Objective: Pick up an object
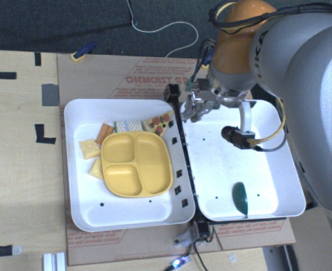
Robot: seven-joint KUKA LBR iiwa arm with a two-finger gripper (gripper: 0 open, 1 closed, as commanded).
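The gripper [195, 107] hangs over the right bin's [267, 151] upper left corner. One green object [240, 198] lies lower right; one yellow plate [136, 164] fills the left bin [75, 151].

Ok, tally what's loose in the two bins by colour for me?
Yellow: 1, the divided plate, left bin.
Tan or orange: about 4 small pieces half hidden around the plate.
Dark green: 1 object, right bin.
Total: about 6.

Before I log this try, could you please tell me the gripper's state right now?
Gripper: cannot be told; it sits at the far left corner of the right bin, with nothing visibly held.
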